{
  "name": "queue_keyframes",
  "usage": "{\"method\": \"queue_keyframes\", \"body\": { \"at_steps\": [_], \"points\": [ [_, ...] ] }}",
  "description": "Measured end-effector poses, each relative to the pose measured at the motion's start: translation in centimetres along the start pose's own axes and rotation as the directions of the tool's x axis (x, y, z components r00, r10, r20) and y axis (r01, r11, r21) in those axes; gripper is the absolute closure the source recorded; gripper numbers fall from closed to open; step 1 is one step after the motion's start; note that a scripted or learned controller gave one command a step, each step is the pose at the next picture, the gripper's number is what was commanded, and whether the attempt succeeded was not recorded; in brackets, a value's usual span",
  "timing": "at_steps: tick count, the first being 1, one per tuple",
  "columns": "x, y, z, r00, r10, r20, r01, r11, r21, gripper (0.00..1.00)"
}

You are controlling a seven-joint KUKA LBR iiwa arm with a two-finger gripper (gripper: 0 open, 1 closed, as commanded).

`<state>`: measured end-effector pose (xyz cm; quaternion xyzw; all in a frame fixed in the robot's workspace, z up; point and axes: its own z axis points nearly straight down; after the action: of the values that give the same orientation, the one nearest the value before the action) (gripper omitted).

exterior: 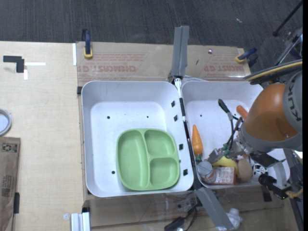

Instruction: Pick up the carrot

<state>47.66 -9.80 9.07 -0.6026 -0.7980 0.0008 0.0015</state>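
arm (269, 114) over right bin | carrot (197, 139) left of gripper (226, 153) | grip unclear

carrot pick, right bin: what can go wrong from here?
1. The carrot lies tight along the right bin's left wall, so a finger may hit the wall instead of straddling it.
2. Clutter sits just below and right of the carrot's lower end: a grey round item, a yellow item, a carton. The pincer is over that pile, not the carrot, so it may grab or shove the wrong thing.
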Motion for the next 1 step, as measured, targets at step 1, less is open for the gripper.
{"method": "queue_keyframes", "body": {
  "at_steps": [1],
  "points": [
    [-0.04, 0.0, -0.86, 1.0, 0.005, 0.0, -0.005, 1.0, 0.0, 1.0]
  ]
}}
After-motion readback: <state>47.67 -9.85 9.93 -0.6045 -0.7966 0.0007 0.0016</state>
